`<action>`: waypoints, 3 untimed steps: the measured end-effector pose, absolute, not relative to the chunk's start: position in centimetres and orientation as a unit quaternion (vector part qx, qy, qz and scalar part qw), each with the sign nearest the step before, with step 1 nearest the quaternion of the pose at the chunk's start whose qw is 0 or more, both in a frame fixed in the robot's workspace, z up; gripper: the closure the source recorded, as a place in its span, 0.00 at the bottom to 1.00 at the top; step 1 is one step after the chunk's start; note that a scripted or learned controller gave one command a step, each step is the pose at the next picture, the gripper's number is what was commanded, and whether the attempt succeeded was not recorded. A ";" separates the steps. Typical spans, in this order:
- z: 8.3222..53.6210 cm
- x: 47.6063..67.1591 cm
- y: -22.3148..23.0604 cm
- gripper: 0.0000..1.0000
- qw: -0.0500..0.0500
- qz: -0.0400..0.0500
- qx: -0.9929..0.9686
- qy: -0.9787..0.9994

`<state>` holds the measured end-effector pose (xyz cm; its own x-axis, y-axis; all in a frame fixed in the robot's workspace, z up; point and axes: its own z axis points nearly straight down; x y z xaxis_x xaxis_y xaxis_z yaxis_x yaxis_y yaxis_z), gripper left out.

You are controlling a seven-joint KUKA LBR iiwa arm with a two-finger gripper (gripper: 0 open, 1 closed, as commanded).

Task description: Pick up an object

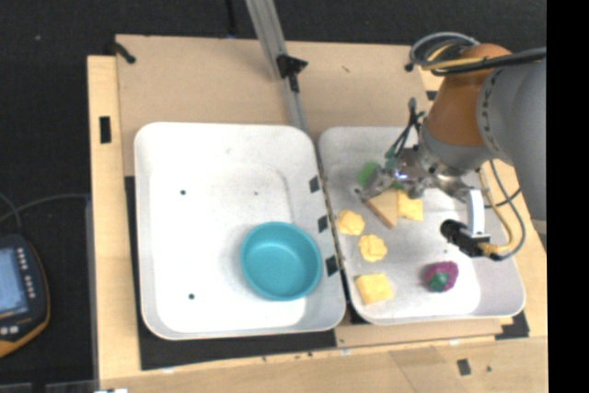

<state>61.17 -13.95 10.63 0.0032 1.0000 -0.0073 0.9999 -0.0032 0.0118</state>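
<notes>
The gripper [398, 175] is down inside the right bin [502, 294], low over a cluster of small things near the bin's middle: a tan wedge [384, 209] lying at a slant, a yellow block [410, 209] touching it on the right, and a small green piece [369, 171] just up and left of the fingertips. From above, the wrist and cables hide the tips, so I cannot tell how far apart the fingers are or whether anything is between them; nothing looks lifted clear of the bin floor. The tan wedge seems the likeliest target, being nearest the tips. It looks like a light, stiff toy piece, probably smooth plastic or foam, so weight should be no trouble but slipping might. A hold across its narrow width near the thick end would be safest, since the thin end could squirt out. The neighbouring yellow block may be nudged. Farther toward the front lie three more yellow lumps [372, 247] and a purple and green piece [442, 276], well apart. The left bin [184, 161] holds a blue bowl [280, 260].
</notes>
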 end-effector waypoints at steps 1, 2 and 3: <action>11.8 61.3 -14.0 1.00 0.008 0.004 0.709 0.705; 18.3 61.4 -13.9 1.00 0.003 0.002 0.706 0.708; 24.0 60.8 -13.9 1.00 0.001 0.001 0.706 0.708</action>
<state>60.76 -13.86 24.03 -0.0027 1.0000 -0.0013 1.0000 0.0027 0.0029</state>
